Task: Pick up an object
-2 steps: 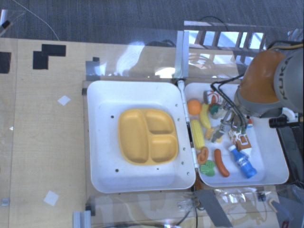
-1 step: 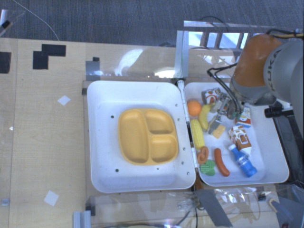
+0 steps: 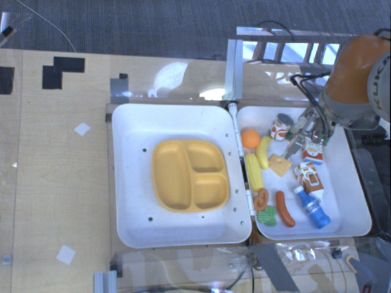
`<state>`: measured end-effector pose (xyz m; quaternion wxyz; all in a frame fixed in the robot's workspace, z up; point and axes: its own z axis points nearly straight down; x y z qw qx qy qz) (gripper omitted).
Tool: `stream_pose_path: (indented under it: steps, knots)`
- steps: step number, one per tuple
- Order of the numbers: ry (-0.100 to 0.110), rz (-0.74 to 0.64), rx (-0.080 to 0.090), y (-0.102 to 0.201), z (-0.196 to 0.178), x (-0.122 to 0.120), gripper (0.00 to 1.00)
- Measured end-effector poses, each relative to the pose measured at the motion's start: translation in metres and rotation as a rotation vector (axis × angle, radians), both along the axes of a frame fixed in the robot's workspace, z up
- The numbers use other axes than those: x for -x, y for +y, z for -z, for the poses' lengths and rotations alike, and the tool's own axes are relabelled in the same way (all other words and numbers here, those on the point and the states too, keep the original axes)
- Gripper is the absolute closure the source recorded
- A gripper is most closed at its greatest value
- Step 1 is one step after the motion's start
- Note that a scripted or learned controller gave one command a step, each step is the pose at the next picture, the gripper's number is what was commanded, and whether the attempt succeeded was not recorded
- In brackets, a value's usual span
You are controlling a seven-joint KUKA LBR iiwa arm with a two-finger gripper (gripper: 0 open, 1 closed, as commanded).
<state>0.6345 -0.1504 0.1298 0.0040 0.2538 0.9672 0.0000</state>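
Camera view: the two-finger gripper [image 3: 297,140] is hanging low over the right white bin [image 3: 354,188], fingers spread, nothing between them, tips just above the yellow cheese wedge [image 3: 280,165]. A small tin can [image 3: 280,127] is lying just beside it. A yellow divided plastic plate [image 3: 190,175] is sitting in the left white bin [image 3: 131,163].

Pale wood bench [image 3: 55,182] carries two white bins side by side: left bin [image 3: 131,163], right bin [image 3: 351,194], rims touching.

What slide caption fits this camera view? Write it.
Tool hovers above toy food in right bin; yellow divided plate sits in left bin.
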Motion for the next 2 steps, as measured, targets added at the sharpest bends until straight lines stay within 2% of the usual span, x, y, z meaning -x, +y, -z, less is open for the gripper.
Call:
stream_pose_path:
  steps: [1,2]
  knots:
    - [-0.001,0.356,-0.002,-0.054,0.006,0.024,0.0]
    - [0.001,0.672,-0.008,0.001,0.034,-0.029,0.0]
